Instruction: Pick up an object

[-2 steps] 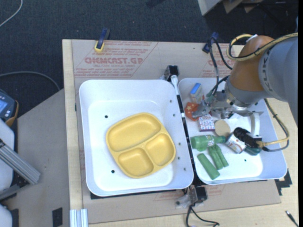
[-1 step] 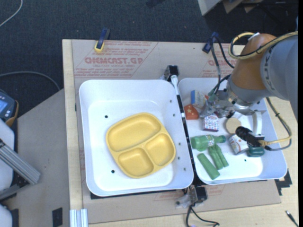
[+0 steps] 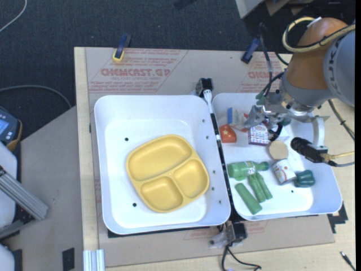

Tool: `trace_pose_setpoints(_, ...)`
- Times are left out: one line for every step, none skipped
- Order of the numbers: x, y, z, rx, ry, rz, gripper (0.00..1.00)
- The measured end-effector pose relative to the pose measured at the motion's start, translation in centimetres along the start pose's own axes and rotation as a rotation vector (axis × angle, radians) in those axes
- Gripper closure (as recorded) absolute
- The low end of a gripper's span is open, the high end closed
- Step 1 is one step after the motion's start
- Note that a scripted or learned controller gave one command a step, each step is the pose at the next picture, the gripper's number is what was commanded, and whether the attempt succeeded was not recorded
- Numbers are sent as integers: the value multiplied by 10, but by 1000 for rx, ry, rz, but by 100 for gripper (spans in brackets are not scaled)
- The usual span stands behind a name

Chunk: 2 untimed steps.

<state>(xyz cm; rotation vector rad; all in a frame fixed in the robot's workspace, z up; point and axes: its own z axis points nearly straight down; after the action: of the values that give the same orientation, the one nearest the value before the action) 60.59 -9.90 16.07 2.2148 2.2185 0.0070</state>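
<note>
My gripper (image 3: 264, 115) hangs over the back of the right bin (image 3: 327, 199), under the grey wrist with its orange band. Directly below and in front of it lies a red-and-white packet (image 3: 259, 135); I cannot tell whether they touch. A blue item (image 3: 230, 116) and a small red-orange piece (image 3: 227, 133) lie to its left. Nearer the front are a tan round disc (image 3: 278, 149), a green bottle (image 3: 246, 169), two green sticks (image 3: 255, 189), a small white-and-red can (image 3: 282, 172) and a dark green cap (image 3: 304, 178).
The left bin (image 3: 113, 114) holds a yellow divided plate (image 3: 167, 172). A black cylindrical part (image 3: 306, 149) with a cable juts over the right bin's right side. Clamps sit at the bench's back edge, and the wall where the two bins meet runs down the middle.
</note>
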Motion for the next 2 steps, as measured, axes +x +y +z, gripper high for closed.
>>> trace_pose_setpoints(3,6,-63,0,0,0,100)
trace_pose_setpoints(3,7,-64,5,1,1,100)
